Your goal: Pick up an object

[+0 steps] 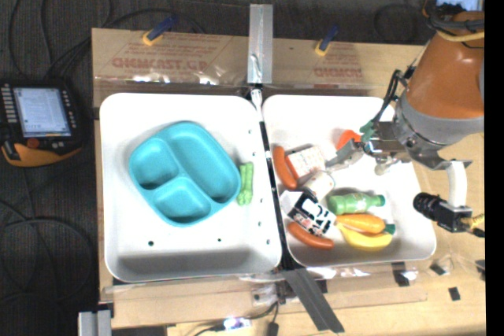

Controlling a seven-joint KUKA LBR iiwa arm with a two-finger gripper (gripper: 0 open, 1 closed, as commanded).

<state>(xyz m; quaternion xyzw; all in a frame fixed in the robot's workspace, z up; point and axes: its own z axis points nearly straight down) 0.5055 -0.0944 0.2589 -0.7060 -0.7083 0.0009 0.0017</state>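
gripper (343, 159) over right bin (409, 193) (finger state unclear); green bottle (356, 203) lies crosswise, cap right.

Arm (450, 83) cut off by the right edge. Orange item (347, 139) partly hidden behind the gripper (352, 153) (finger state too blurred to judge). Printing on small box (312, 212) too small to read.

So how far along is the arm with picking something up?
Done: the gripper has reached over the right bin, near the upper end of the toy pile. In hand: nothing visibly between its fingers. Left: closing on one item, maybe the orange piece beside it, and lifting it.
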